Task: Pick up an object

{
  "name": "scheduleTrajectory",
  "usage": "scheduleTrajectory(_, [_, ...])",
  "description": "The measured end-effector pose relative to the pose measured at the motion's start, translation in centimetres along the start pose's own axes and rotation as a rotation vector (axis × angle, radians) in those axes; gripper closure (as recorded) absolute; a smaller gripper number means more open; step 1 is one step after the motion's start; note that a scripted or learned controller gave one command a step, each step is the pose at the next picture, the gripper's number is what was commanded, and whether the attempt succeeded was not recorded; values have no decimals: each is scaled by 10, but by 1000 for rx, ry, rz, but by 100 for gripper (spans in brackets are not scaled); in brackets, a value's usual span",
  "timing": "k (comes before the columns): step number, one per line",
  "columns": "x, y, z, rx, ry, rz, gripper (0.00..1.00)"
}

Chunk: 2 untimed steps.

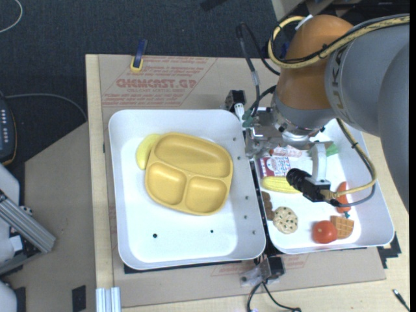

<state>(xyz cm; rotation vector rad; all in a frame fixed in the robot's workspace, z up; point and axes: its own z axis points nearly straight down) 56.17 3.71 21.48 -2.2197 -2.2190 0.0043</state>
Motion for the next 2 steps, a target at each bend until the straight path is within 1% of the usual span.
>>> scheduleTrajectory(1, [1, 0, 0, -1, 0, -1, 100])
scheduleTrajectory(2, [11, 3, -4, -5, 0, -2, 100])
